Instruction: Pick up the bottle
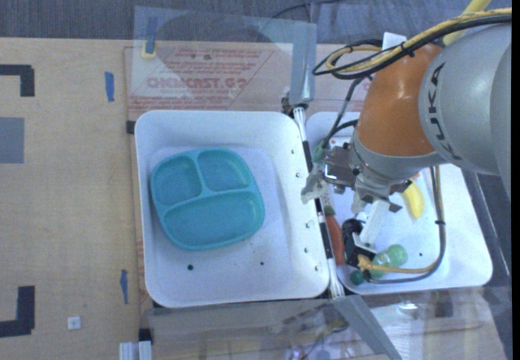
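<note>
The grey arm with its orange band covers most of the right bin (pixel 475 257). Beneath the wrist, my gripper (pixel 360 206) hangs low over that bin's left part, near the wall between the two bins. A pale green, rounded, translucent thing (pixel 396 254) lies at the bin's front, just right of the gripper; it may be the bottle, but too little of it shows to be sure. Nothing is seen held.
A yellow thing (pixel 414 201) lies partly under the arm. A thin orange-red stick (pixel 332 234) rests along the right bin's left wall, and a small green bit (pixel 357 275) sits by the front corner. The left bin (pixel 162 135) holds a teal divided plate (pixel 208 197).
</note>
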`<state>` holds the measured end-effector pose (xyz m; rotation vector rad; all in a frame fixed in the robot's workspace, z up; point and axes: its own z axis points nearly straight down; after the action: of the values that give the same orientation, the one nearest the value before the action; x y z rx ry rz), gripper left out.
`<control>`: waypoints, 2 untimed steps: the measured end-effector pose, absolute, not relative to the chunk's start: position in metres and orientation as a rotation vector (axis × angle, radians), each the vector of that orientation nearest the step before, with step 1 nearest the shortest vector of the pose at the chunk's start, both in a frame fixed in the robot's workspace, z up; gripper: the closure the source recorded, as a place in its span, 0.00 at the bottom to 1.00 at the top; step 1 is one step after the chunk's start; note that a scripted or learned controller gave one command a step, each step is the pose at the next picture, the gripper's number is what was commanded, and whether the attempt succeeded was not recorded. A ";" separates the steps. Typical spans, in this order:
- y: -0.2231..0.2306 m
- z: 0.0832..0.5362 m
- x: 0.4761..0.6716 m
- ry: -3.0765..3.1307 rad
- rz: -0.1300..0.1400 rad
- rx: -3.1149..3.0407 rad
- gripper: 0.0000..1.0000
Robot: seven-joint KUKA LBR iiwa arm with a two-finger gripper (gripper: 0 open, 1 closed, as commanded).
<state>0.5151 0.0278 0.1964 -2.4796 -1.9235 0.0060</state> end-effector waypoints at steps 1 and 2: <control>0.085 0.193 0.515 -1.171 0.008 -2.914 0.00; 0.158 0.096 0.516 -0.773 -0.005 -3.045 0.00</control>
<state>0.5160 0.1576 0.0961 -3.0449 -0.7734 -0.0055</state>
